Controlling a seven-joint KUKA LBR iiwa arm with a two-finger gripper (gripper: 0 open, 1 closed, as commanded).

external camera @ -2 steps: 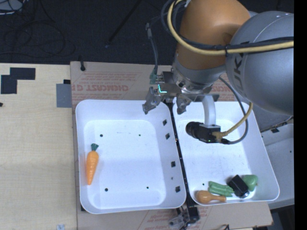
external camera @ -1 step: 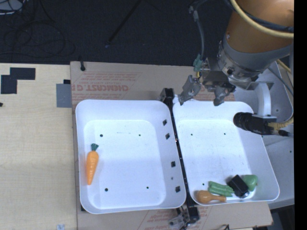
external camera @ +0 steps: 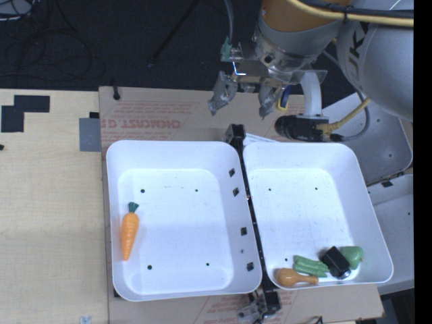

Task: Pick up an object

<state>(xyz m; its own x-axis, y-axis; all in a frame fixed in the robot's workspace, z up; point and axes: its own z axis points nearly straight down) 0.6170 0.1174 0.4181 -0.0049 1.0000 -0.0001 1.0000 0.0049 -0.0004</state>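
The brown cardboard sheet [external camera: 162,117] under the bins carries red print — seen upside down, not clearly readable.

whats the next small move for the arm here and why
Probably carry the end effector toward the camera and down over the carrot in the left bin. The end effector hangs open above the bins' far edge with nothing between its fingers, and the carrot lies alone near the left wall, while the right bin's items crowd one near corner.

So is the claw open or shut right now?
Open: the claw hangs above the bins' far edge with its two fingers spread apart and nothing between them.
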